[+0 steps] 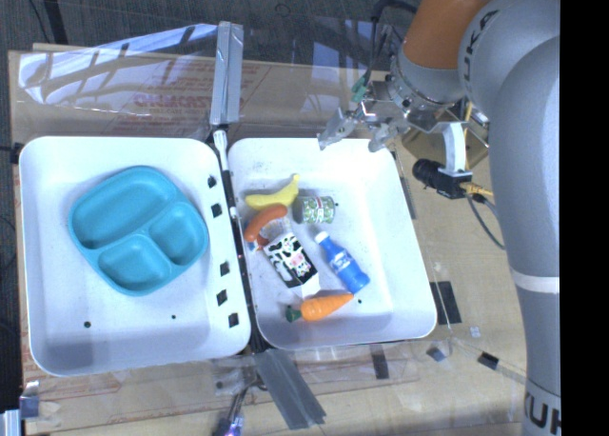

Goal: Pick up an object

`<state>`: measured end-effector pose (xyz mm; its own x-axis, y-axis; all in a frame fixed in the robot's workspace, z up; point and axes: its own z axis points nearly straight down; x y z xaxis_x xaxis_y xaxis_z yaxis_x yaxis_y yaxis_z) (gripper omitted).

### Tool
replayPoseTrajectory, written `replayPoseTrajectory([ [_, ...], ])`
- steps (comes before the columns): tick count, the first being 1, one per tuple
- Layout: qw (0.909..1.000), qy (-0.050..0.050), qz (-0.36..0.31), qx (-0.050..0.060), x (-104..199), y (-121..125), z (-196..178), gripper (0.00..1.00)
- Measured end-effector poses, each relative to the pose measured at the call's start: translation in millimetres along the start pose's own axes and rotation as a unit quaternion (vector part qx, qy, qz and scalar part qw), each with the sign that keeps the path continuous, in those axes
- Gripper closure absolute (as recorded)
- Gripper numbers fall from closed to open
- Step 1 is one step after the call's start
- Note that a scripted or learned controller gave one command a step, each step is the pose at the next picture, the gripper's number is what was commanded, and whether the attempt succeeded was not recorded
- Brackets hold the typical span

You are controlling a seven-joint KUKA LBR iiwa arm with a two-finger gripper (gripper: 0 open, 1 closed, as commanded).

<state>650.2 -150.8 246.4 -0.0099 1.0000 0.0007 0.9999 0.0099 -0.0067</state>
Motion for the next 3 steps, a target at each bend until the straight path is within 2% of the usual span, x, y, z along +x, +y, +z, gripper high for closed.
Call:
replayPoseTrajectory([
  [1, 0.9994, 0.000, -0.035, -0.001, -39, -79, 155, 0.00],
  [2, 0.9959, 0.000, -0.091, -0.002, -17, -144, 156, 0.00],
  [3, 0.9956, 0.000, -0.093, -0.002, -18, -144, 146, 1.00],
])
